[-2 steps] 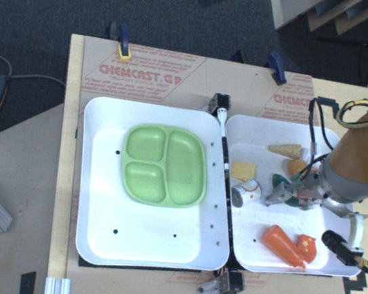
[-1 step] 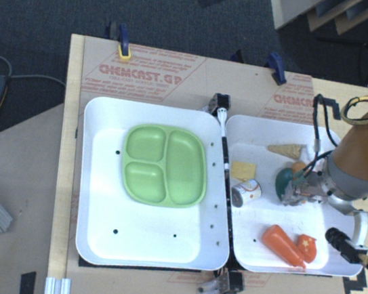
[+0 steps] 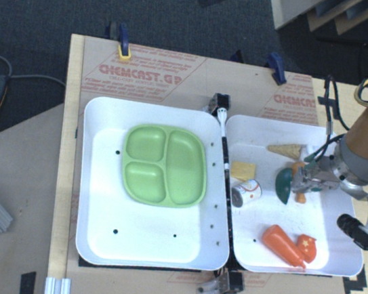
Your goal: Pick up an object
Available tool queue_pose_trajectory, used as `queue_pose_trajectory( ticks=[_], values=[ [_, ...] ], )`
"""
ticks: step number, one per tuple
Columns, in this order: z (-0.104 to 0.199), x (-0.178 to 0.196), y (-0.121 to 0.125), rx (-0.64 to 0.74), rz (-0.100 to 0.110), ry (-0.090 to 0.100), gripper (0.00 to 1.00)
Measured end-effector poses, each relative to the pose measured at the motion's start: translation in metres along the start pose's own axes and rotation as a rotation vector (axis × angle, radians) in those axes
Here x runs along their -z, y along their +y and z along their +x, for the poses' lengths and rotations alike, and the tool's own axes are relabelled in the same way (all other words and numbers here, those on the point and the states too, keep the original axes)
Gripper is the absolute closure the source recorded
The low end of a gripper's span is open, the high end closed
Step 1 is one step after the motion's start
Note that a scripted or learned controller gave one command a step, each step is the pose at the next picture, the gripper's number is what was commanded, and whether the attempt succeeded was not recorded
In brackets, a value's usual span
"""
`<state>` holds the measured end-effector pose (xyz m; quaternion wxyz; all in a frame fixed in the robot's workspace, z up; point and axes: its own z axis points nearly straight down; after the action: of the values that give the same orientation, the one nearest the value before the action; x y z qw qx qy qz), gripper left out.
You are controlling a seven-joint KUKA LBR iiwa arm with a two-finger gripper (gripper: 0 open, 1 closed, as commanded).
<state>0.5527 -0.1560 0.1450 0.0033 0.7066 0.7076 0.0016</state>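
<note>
Well, gripper: it hangs low over the right bin, near that bin's far side, at the end of the grey arm. It looks small and dark, so I cannot tell if it is wide or narrow, or if it holds anything.
Dark green thing: this toy is the closest one. It sits just beside the gripper, on the picture's left of it, maybe touching it.
Small orange bit: it peeks out right under the gripper, on the near side. I cannot tell what it is.
Tan cone: it lies on its side just past the gripper, toward the far wall of the bin.
Yellow block: it lies flat, past the green thing, further to the picture's left of the gripper.
White can: it lies tipped over just in front of the yellow block, close to the wall between the bins.
Carrot: it lies well in front of the gripper, near the bin's front edge.
Red pepper: it touches the carrot on the side nearer the arm.
Right bin: all these toys lie in it, crowded around the gripper.
Left bin: it is far to the picture's left of the gripper.
Green plate: it lies flat in the left bin and has three parts.
</note>
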Motion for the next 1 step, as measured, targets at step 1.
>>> queue_pose_trajectory(
  ticks=[1],
  values=[
    [-0.0051, 0.0628, 0.0049, 0.0, -0.001, -0.001, 1.0]
  ],
)
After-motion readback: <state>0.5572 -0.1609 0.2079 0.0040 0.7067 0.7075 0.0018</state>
